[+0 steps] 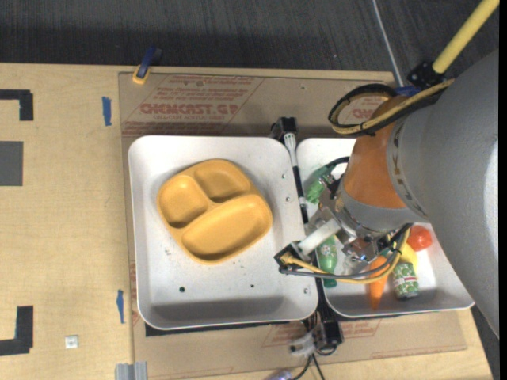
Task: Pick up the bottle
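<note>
We saw the arm (pixel 444 141) reaching in from the right and covering most of the right bin (pixel 451 295), with its orange band directly over that bin. The gripper (pixel 342 240) sat low inside the right bin near the divider between the two bins, wrapped in cables, and we could not tell how its jaws stood. The bottle (pixel 406 275), green with a red cap, lay in the right bin just right of the gripper; its long axis ran roughly from upper right to lower left, with the cap (pixel 421 237) toward the upper right. An orange piece (pixel 375 291) lay beside it at the front of the bin. More green items (pixel 319 184) showed at the bin's left edge, partly hidden by the arm. In the left bin (pixel 150 212) a yellow divided tray (pixel 215 209) rested near the middle.
</note>
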Available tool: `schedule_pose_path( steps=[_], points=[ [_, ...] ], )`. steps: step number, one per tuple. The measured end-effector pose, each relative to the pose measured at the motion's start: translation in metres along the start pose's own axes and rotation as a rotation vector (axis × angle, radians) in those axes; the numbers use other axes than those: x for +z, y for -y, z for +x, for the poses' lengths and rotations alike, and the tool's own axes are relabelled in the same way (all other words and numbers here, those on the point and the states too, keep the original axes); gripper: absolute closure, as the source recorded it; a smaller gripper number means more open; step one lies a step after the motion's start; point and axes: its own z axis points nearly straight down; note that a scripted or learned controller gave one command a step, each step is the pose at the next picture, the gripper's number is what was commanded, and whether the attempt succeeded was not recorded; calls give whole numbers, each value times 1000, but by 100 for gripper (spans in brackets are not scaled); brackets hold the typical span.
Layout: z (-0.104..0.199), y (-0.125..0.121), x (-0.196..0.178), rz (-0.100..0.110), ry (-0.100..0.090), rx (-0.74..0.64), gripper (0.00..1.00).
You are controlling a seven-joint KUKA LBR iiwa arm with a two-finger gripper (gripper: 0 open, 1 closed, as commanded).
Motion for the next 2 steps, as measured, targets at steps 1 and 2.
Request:
schedule_pose_path(
  steps=[1, 2],
  points=[
    [1, 0, -10, 0, 0, -2, 100],
    [67, -10, -149, -2, -1, -165, 100]
  ],
)
